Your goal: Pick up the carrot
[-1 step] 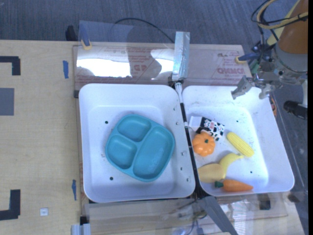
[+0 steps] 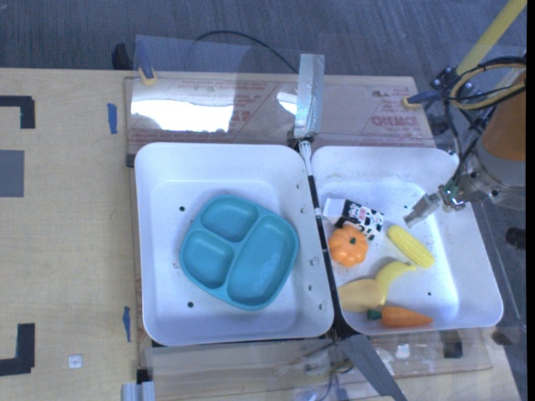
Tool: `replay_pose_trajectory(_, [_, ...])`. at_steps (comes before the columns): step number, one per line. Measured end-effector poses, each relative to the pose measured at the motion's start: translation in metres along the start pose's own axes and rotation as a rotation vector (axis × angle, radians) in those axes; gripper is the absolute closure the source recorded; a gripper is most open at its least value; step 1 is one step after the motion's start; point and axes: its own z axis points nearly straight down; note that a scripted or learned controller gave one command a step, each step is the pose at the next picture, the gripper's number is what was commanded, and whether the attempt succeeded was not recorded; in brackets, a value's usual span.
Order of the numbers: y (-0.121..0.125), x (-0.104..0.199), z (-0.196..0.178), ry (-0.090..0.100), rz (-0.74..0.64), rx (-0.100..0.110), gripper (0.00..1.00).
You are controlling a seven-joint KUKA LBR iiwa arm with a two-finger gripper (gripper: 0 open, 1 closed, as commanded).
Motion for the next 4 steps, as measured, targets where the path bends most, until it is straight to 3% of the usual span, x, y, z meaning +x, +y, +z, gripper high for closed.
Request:
replay_pose_trajectory(1, [-0.005, 0.027, -0.092, -0.011, -0.225, -0.014, 0.00])
replay_pose_trajectory(2, [-0.014, 0.052, -0.184, -0.014, -0.523, -0.014, 0.00])
replay_pose_trajectory(3, [-0.054, 0.112, -0.047, -0.002, -0.965, -0.003, 0.00])
replay_pose_trajectory(4, [-0.011, 0.107, -0.103, -0.012, -0.815, -0.011, 0.00])
